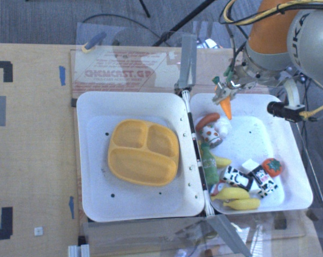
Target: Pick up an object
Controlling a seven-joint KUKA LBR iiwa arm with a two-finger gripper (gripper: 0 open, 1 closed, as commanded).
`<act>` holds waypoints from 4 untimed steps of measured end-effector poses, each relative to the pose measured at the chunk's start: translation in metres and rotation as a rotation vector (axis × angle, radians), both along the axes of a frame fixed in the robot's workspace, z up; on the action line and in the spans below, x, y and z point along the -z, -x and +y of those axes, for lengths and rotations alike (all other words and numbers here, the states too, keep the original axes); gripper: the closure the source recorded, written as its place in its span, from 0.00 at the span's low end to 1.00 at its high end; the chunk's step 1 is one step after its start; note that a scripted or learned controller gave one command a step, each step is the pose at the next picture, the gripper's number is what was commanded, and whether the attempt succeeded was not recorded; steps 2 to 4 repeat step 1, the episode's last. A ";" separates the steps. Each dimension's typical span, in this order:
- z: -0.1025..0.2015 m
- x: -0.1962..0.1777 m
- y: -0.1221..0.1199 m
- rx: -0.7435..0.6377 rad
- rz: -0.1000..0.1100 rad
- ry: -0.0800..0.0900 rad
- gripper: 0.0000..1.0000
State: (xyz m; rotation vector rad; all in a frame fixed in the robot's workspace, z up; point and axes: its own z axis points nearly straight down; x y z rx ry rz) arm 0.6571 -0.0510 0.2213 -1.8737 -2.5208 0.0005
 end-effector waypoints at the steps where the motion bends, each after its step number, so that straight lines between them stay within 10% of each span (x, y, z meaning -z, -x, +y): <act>1: 0.001 -0.006 -0.001 -0.002 0.003 0.002 1.00; 4: 0.001 -0.006 -0.001 -0.002 0.003 0.002 1.00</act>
